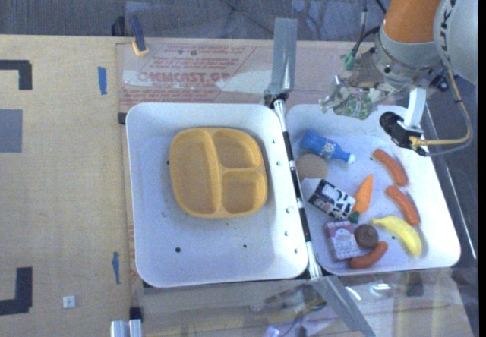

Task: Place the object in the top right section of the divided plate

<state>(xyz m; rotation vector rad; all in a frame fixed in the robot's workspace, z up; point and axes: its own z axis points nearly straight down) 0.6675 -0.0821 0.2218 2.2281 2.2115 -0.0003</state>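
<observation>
Yellow divided plate (219, 172) sits bare in the left bin (144, 199), its top right section awaiting an item, while the tool (354, 102) hovers over the right bin's (440, 240) far edge, apparently pinching a crumpled greenish object (355, 106).

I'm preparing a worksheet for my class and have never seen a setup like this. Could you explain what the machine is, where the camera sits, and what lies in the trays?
One camera looks down at a slant on a bench. The grey and orange robot arm reaches in from the right; its gripper hangs over the right bin's far edge. That bin holds toy food: a blue bottle, carrot, banana and sausages. The left bin holds a yellow divided plate. Whether anything is held is unclear.
</observation>
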